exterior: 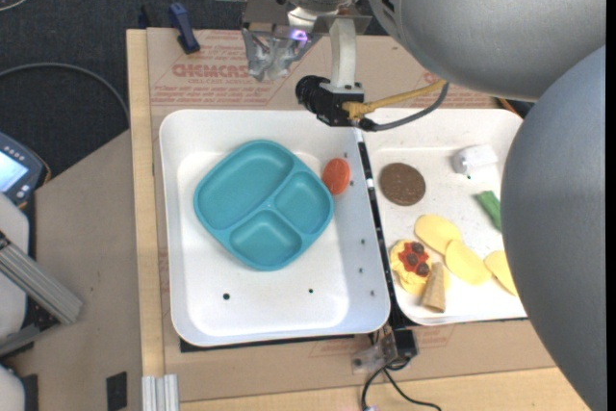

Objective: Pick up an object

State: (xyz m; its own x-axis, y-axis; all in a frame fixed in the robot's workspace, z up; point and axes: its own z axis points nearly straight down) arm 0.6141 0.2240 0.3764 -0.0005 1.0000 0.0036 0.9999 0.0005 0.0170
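Camera view from above has the gripper hanging beyond the far rim of the left shallow white bin, over the bare cardboard. Nothing is visibly in its grasp, and how far open it is cannot be told from this slant. No object is picked yet. The nearest candidate is probably the small orange-red rounded toy, which lies in the left bin just beside the teal plastic divided plate and near the wall shared with the right white bin. To take it well, the gripper should descend straight over its middle and close across its narrow width, clear of the plate rim and the wall; being round, it may roll or squirt out. In the right bin lie a brown round disc, pale yellow slices, a toy pizza wedge, a small white piece and a green piece, half hidden beneath the arm
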